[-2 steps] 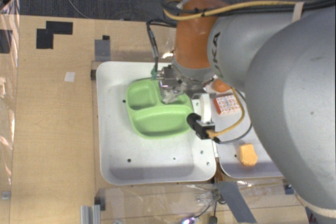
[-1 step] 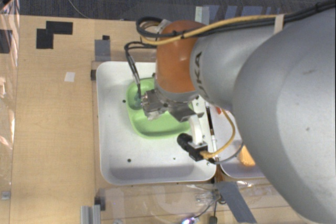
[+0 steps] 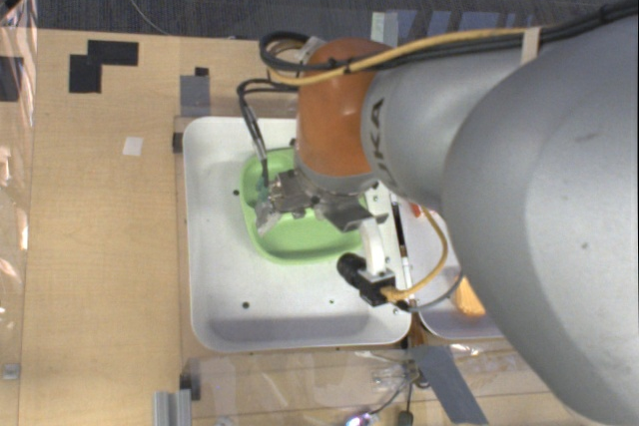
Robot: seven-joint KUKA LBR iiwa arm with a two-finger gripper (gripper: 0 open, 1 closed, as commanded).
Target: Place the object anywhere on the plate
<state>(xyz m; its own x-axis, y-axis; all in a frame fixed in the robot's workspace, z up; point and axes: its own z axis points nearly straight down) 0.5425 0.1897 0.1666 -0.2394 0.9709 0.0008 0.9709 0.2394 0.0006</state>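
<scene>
the gripper (image 3: 272, 207) sits low over the green plate (image 3: 300, 239) in the left white bin (image 3: 215, 244), an orange object (image 3: 469, 299) lies in the right bin.

Green plate (image 3: 300, 242) in white left bin (image 3: 215, 234). Arm (image 3: 519, 175) grey, orange band (image 3: 334, 120), yellow cable (image 3: 439, 43) across it. Bench (image 3: 90, 244) tan wood, black patches (image 3: 100, 63) far left. Orange object (image 3: 469, 299) near right.
</scene>
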